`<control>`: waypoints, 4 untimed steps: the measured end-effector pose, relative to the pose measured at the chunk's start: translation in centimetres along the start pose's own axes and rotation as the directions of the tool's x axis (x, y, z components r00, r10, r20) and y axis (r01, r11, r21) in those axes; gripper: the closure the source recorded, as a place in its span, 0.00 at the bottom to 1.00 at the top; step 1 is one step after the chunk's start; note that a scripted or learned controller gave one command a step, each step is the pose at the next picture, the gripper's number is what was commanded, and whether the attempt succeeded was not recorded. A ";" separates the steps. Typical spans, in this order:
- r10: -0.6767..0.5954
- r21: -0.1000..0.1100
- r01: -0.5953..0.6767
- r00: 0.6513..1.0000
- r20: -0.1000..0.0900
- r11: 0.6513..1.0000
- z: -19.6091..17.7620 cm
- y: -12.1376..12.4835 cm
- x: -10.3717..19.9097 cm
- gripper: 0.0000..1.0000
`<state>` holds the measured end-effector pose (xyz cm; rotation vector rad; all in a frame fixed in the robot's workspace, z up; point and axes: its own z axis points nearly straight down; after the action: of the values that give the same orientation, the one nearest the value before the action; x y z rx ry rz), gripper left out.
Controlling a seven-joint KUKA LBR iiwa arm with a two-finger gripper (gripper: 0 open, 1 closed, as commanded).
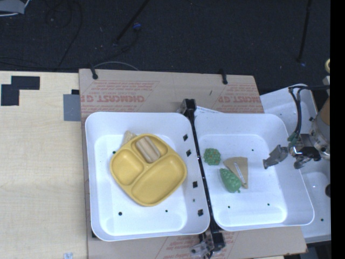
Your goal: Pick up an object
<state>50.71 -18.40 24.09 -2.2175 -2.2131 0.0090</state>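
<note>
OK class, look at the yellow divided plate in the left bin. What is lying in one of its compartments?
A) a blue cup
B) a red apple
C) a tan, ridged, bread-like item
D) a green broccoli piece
C: a tan, ridged bread-like item lies in the upper compartment of the yellow divided plate, while the green pieces sit in the right bin.

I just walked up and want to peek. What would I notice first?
The big yellow plastic divided plate fills the left white bin, with a tan ridged piece in one compartment. In the right white bin lie two bumpy green toy pieces and a tan wedge. The grey gripper hovers at that bin's right edge.
</note>
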 end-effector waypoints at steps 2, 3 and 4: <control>-0.002 -0.001 0.002 1.000 -0.001 1.000 5.9 0.6 -0.1 0.00; -0.002 -0.001 0.002 1.000 -0.002 1.000 11.9 1.3 0.5 0.00; 0.000 -0.008 0.000 1.000 0.001 1.000 15.4 1.3 0.6 0.00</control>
<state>51.84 -17.76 8.68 -2.2215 -2.2182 0.0011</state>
